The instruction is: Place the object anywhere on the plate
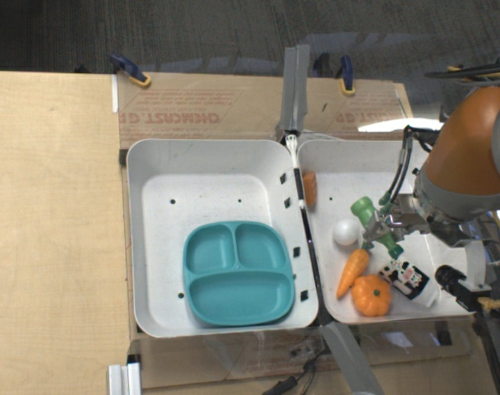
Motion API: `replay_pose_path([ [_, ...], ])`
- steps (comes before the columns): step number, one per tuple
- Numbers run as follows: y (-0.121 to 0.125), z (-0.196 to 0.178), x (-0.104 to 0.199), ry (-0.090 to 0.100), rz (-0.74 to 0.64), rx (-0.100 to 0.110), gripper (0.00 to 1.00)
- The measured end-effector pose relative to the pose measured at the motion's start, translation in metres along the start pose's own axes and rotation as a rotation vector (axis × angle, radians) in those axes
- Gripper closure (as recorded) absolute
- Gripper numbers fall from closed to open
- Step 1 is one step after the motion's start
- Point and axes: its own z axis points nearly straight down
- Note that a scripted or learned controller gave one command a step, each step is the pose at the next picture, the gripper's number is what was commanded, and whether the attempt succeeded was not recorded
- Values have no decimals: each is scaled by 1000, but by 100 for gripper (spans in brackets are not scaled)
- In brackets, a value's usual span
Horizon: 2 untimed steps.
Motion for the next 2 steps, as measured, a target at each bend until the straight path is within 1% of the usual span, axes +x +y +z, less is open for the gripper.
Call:
replay_pose_path([
  [1, 27, -19, 96, -1, -27, 1, 100],
  [2, -7, 0, 152, 0, -211, 3, 100],
])
